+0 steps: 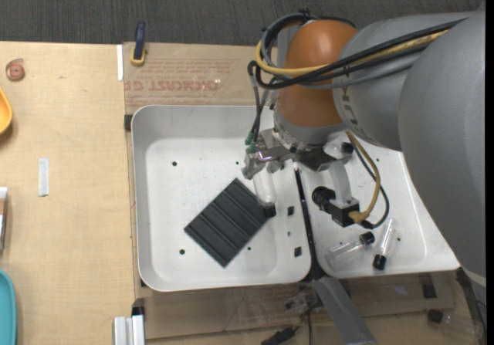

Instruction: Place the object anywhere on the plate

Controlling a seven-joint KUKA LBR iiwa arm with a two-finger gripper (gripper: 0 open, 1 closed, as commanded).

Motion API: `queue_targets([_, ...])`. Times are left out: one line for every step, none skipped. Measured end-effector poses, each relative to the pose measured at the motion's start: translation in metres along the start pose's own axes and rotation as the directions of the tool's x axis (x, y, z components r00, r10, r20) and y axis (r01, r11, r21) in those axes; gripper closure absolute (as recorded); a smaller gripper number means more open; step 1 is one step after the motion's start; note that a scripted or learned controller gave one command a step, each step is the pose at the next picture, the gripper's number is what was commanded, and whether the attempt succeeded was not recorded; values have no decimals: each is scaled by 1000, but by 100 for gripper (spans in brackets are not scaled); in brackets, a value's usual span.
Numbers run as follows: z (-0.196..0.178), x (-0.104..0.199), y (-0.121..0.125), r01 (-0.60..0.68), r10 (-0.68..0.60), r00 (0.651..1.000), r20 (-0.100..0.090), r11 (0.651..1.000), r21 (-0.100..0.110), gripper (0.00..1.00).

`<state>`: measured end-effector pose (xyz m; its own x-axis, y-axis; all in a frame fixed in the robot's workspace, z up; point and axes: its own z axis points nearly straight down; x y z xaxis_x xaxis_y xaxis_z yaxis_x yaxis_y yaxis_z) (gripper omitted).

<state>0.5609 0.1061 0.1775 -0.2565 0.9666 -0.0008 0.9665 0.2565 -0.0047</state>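
Plate (227,222) beneath downward-reaching pincer (261,181)

Only legible-ish text: faint red print on the cardboard (185,73) behind the bins, upside down from this camera. Large line looks like "CHEMCAST GP", can't confirm every letter. Smaller lines around it too blurred to read.

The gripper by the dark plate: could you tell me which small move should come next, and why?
The gripper hangs over the upper right corner of the dark ribbed plate in the left bin, so anything released here might land off its edge. Probably shift it slightly down-left, toward the plate's middle.
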Motion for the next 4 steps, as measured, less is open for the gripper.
queue_targets([-86,1,-41,370,-370,929,2,929,-4,100])
queue_targets([-26,-60,15,832,-832,556,4,555,-4,100])
queue_targets([-26,-60,15,832,-832,555,4,555,-4,0])
queue_targets([-175,-27,44,983,-983,181,9,181,-3,0])
